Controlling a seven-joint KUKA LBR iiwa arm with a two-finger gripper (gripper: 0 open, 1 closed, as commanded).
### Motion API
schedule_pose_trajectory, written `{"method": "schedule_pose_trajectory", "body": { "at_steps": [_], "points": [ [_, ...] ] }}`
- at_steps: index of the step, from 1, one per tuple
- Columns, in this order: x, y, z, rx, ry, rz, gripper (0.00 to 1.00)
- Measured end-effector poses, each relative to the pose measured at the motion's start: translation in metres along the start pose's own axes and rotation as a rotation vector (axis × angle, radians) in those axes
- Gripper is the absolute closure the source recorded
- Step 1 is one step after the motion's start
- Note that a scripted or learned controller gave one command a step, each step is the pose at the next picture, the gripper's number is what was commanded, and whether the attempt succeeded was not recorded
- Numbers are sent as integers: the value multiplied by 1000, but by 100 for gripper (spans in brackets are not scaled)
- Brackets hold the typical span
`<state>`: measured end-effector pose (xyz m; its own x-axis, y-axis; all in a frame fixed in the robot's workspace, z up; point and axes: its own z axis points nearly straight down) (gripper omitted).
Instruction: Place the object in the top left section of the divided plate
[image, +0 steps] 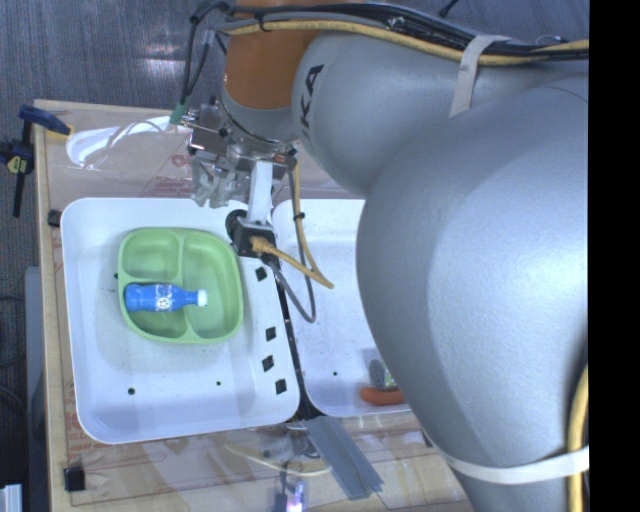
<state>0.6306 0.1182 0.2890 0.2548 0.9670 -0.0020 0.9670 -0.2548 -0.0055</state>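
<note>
The green divided plate (225, 300) is serving as my landmark here. It is sitting inside the left white bin (90, 390), toward that bin's upper half, and it is carrying the blue bottle (162, 297). The bottle is lying on its side in the plate's lower left section, resting across the low ridge area below the top left section rather than in that section itself. Its long axis is running left to right, with the white cap pointing toward the plate's right side and the blue body reaching toward the plate's left rim.

Right of the plate, the second white bin (335, 330) is holding an orange object (383, 396) and a small greyish item just above it, both partly hidden behind my arm (470, 250).

My arm is reaching in from the right, its bulky grey links covering much of that bin, the orange band sitting above and to the right of the plate. My hand (218, 180) is hanging above the plate's upper right corner, near the left bin's top rim, apart from the bottle. I cannot tell how it is set.
</note>
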Motion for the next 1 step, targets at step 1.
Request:
{"method": "schedule_pose_trajectory", "body": {
  "at_steps": [1],
  "points": [
    [-1,-6,69,1,1,-143,100]
  ]
}}
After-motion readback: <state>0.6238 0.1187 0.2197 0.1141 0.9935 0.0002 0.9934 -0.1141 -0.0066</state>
